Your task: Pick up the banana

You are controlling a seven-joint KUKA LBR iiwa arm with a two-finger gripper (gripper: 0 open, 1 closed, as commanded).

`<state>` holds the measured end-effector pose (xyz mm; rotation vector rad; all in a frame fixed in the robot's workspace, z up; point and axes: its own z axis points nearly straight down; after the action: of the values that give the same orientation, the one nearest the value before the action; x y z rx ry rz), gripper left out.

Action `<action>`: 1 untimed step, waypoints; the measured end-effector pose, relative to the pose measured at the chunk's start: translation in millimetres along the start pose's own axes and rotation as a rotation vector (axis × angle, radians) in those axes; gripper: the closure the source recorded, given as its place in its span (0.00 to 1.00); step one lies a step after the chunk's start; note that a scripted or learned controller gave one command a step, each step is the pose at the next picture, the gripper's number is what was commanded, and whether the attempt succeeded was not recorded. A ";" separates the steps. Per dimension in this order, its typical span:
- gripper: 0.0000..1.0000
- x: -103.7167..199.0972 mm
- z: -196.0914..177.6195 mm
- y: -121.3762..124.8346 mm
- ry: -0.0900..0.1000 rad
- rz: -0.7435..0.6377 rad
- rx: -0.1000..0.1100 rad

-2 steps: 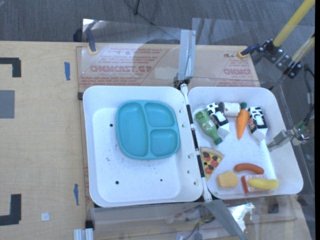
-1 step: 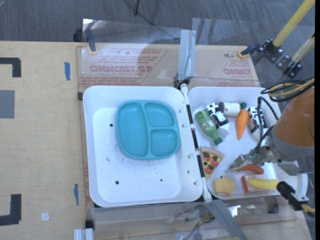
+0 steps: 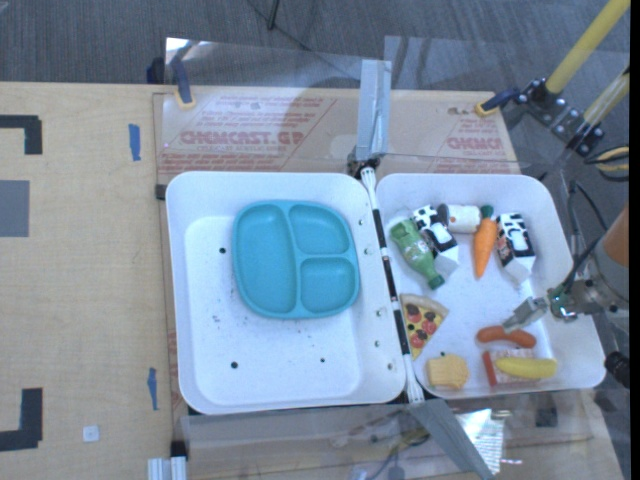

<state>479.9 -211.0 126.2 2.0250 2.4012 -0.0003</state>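
The yellow banana (image 3: 526, 368) lies flat in the front right corner of the right bin (image 3: 560, 206), with a red sausage (image 3: 506, 336) just behind it. My gripper (image 3: 532, 313) reaches in from the right edge and hovers low over the bin. It is just behind and slightly right of the sausage, a short way from the banana. Nothing is visibly held in it.
The right bin also holds a carrot (image 3: 483, 246), a green bottle (image 3: 415, 251), two black-and-white cartons (image 3: 515, 238), a pizza slice (image 3: 422, 320) and a yellow block (image 3: 448, 371). A teal divided plate (image 3: 296, 258) sits in the left bin (image 3: 200, 298).
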 end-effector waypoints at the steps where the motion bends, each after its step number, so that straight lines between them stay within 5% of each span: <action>1: 0.00 54.2 38.1 11.2 -0.006 -0.084 -0.007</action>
<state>481.8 -155.6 88.1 1.9176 2.4767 0.0021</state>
